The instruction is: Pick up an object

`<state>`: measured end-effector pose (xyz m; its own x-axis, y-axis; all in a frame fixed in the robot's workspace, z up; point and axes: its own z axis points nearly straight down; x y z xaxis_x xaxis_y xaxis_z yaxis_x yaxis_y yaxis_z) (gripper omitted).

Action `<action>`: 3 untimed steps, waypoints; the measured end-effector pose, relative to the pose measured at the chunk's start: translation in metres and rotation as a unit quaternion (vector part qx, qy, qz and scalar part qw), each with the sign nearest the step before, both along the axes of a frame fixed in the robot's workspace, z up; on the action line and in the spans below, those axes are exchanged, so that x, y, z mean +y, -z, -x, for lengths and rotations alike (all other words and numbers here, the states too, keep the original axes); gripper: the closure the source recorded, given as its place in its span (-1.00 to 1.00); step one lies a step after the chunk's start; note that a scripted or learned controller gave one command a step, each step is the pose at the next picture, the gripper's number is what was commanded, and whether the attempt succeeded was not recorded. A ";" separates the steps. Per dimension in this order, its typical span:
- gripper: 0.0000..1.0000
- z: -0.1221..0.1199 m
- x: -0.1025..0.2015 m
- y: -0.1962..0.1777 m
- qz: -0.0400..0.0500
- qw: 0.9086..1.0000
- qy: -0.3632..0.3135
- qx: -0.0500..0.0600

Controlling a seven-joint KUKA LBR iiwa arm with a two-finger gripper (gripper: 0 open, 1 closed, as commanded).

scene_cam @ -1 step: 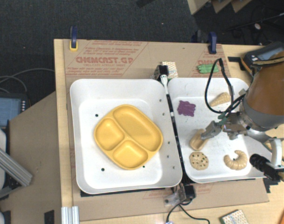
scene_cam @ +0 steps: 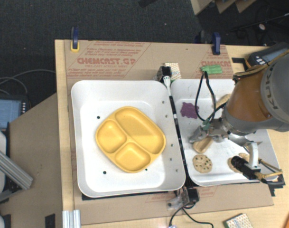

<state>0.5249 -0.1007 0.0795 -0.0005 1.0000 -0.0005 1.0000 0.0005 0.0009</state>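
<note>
Judged the tan oblong piece (scene_cam: 202, 144) under the gripper (scene_cam: 204, 133) light, stiff, best pinched across its narrow middle; could not tell the grip's state

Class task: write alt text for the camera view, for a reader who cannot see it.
A grey and orange robot arm reaches from the right into the right white bin, its claw low among small items: a purple piece and a round cookie. The left white bin holds a yellow divided plate.

Dark carpet floor (scene_cam: 63, 8) around bench (scene_cam: 111, 56)
</note>
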 end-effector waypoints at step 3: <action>-1.00 -0.088 -0.037 -0.006 -0.001 1.000 0.002 0.002</action>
